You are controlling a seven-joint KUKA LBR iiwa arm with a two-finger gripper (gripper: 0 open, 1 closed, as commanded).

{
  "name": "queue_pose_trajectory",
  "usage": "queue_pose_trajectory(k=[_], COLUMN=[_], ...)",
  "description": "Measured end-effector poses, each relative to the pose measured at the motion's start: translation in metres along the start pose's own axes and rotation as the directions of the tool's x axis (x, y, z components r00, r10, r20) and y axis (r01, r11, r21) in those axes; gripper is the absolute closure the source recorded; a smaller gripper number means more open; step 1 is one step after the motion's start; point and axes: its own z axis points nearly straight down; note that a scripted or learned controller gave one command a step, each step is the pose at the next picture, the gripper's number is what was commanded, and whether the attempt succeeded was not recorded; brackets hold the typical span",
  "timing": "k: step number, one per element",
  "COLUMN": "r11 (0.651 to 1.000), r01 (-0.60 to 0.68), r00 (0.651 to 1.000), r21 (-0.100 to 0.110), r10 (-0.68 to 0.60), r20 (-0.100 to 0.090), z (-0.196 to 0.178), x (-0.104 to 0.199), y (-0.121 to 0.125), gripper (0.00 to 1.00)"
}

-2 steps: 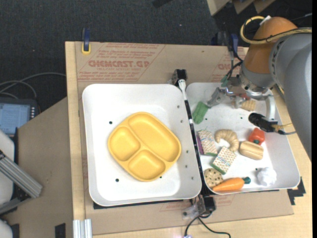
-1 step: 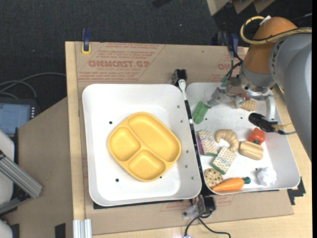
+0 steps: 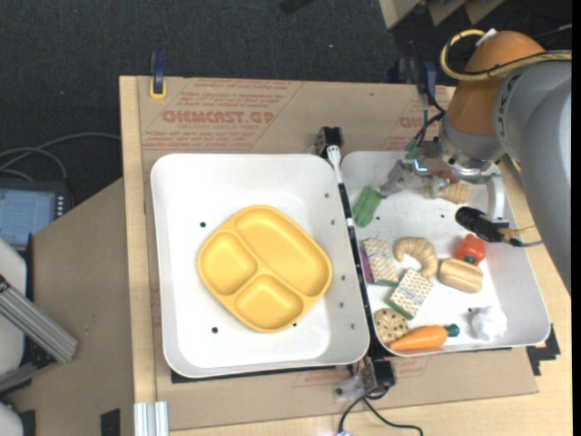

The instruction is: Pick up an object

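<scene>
Several small toy foods crowd the right bin (image 3: 522, 298); the croissant (image 3: 416, 251) looks light, rigid and curved, so pinch across its middle. Hand (image 3: 442, 178) state: cannot tell.

Scattered across the right bin (image 3: 531, 309): a green piece (image 3: 367, 205) at the far left by the dividing wall; a tan croissant (image 3: 417, 250) mid-bin; a bread roll (image 3: 460, 274) to its right, touching a red piece (image 3: 472, 247); two wrapped packets (image 3: 380, 262) (image 3: 410, 292); near the front edge, a round cracker (image 3: 388, 322), an orange carrot (image 3: 421, 337), a white crumpled lump (image 3: 488, 320).
</scene>
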Motion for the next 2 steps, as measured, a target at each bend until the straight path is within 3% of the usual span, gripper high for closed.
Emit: queue_pose_trajectory(k=[2], r11=[1.000], r01=[0.000], r00=[1.000], r21=[0.000], r10=[0.000], r20=[0.000], z=[0.0000], x=[0.0000], y=[0.0000], gripper=[0.00])
